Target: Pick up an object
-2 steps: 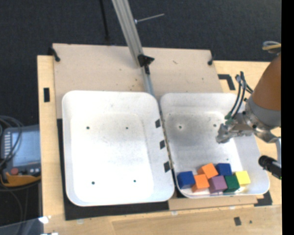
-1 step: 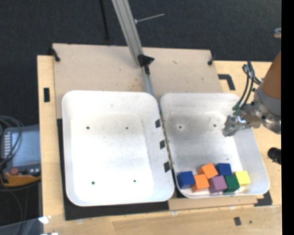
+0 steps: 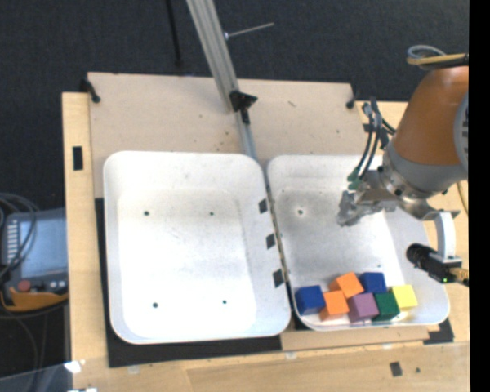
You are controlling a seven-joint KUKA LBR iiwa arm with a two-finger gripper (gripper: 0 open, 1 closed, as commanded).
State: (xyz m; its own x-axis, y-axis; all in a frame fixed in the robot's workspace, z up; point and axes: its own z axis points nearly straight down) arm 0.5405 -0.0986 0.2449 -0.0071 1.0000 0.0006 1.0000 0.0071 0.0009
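Observation:
Several small coloured cubes lie bunched along the near edge of the right bin (image 3: 310,186): a blue cube (image 3: 309,298), two orange cubes (image 3: 349,284) (image 3: 336,303), a second blue one (image 3: 373,282), a purple cube (image 3: 363,306), a green cube (image 3: 386,304) and a yellow cube (image 3: 405,296). My gripper (image 3: 349,210) hangs over the middle of the right bin, well behind the cubes. I see nothing held under it.
The left bin (image 3: 188,243) sits beside the right one, with dark clips on the shared wall. A slanted metal pole (image 3: 216,47) rises from behind the bins. A control pendant (image 3: 28,260) lies off the bench at the left.

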